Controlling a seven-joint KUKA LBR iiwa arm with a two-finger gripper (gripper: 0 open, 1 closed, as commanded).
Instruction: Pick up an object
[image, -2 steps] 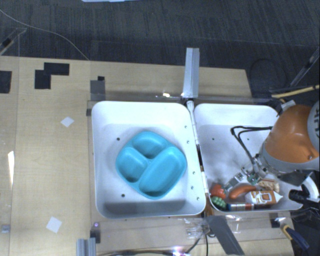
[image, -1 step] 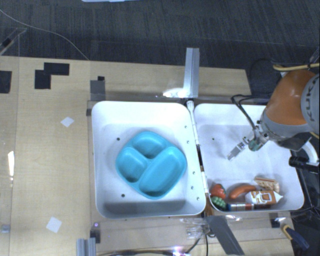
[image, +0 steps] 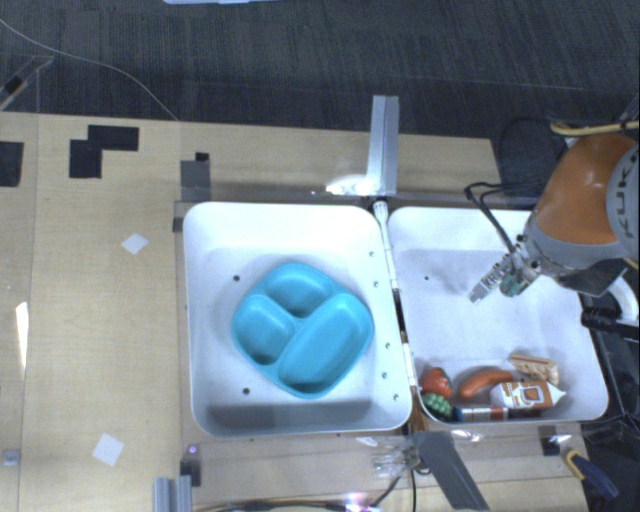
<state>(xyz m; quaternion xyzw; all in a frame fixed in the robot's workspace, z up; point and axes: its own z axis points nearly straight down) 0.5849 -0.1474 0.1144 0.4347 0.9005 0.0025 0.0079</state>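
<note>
Camera view looks down on two white bins: the left bin (image: 205, 300) carries a blue divided tray (image: 302, 328), and the right bin (image: 450, 250) keeps its few things huddled along the near wall. The arm (image: 590, 195) comes in from the right, and its gripper (image: 492, 285) hangs over the bare far half of the right bin, well apart from the pile, with nothing between its fingers; how wide they stand I cannot tell, as they read as one pale blur.

To do the pick well, I judge the gripper should travel toward the near wall and come down on something standing a little free. The sausage-shaped piece (image: 484, 381) looks the best candidate, taken across its narrow width. The carton (image: 528, 397) lies flat and looks harder to span.

Hard to make out: the red item (image: 435, 381) and the green piece (image: 437, 405) pressed into the near left corner, and the brown-and-white packet (image: 534, 365) beyond the carton. The arm's upper part is cut off at the right.
</note>
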